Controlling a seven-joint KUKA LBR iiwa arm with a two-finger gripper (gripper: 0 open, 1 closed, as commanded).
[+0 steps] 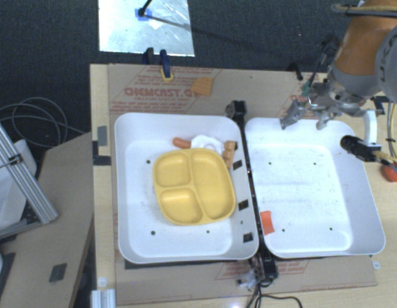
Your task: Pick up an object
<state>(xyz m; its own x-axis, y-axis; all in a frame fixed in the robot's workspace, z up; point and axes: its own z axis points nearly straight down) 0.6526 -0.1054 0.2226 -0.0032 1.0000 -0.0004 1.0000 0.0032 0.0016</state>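
Note:
A yellow divided plate (193, 186) lies in the left bin (137, 236). Behind it sit a small orange sausage-shaped piece (182, 143), a white cup-like object (207, 144) and a tan piece (229, 149). A small orange block (267, 222) rests at the near left corner of the right bin (352, 236). My gripper (308, 115) hangs above the far edge of the right bin with its fingers spread and nothing between them. It is well away from every object.
Black clips (238, 110) run along the seam between the two bins. A shiny metal sheet (147, 18) lies at the back left. Blue and yellow clamps (163, 63) sit on the cardboard's far edge. Cables (31, 120) and a metal rail (22, 172) lie left.

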